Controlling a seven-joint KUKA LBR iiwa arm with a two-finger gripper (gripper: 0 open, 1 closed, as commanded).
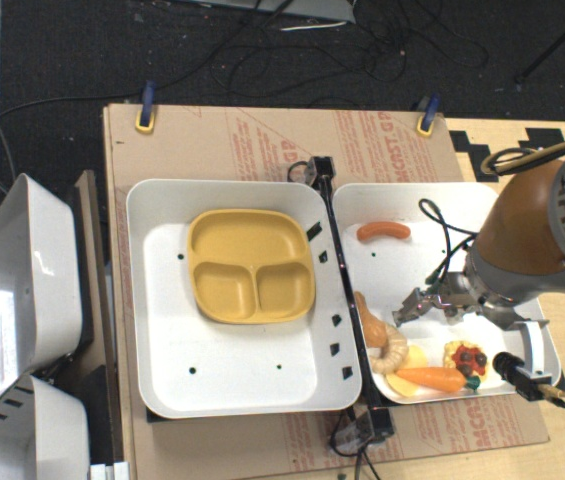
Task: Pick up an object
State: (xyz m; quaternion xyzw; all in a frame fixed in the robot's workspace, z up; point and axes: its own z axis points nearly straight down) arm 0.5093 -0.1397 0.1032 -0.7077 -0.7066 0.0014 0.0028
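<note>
The right bin (412, 203) holds several toy foods. A reddish sausage (383, 231) lies near its far side. At the near left are a tan bread piece (369, 321) and a pale curled piece (392, 355). An orange carrot (430, 378) and a small pizza-like piece (465, 356) with red and green bits lie along the near wall. My gripper (414, 308) hangs low over the bin's middle, pointing left, just right of the bread piece and above the carrot. Nothing shows in its grasp.
The left bin (162, 368) carries a yellow divided plate (252, 265). The arm's orange band (524, 230) and grey wrist cover the right bin's right side, and a black cable loops above the gripper. Blue-yellow clamps (145, 118) hold the board's far edge.
</note>
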